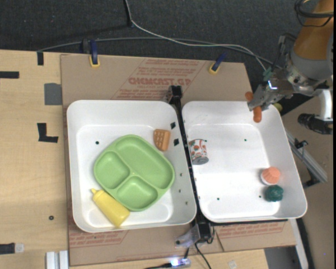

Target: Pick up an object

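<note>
End effector [258, 106] hangs over right white bin [280, 209] rim, grip state unclear; small patterned cup [199, 151] is best approached vertically.

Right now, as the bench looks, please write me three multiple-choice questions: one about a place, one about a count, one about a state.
1. Where does the yellow bottle lie?
A. left bin, near front corner
B. right bin
C. on the cardboard

2. How many sections has the green plate?
A. two
B. three
C. five

3. How does the small can stand in the right bin?
A. inside the plate
B. apart from the other things
C. under the hand

Answers: 1 A, it lies beside the plate in the left bin. 2 B, three hollows show. 3 B, bare white floor surrounds it; the hand is at the far rim.
</note>
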`<state>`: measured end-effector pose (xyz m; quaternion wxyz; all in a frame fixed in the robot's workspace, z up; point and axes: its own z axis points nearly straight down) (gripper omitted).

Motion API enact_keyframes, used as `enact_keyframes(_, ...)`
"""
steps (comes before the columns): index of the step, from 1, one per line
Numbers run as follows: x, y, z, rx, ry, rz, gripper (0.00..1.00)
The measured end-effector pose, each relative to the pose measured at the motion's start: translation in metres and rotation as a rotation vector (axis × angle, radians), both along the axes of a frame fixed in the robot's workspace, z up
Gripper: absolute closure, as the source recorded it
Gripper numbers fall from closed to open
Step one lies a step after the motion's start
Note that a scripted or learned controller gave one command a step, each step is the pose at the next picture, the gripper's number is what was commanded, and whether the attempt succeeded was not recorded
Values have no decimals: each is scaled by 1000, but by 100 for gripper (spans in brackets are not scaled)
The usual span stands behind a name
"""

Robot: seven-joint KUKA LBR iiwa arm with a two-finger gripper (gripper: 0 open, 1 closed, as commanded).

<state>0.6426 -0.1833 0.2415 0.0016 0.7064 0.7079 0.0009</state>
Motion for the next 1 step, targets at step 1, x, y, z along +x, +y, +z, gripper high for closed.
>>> enact_keyframes(1, -16, 59, 5, 2, 4, 4, 100)
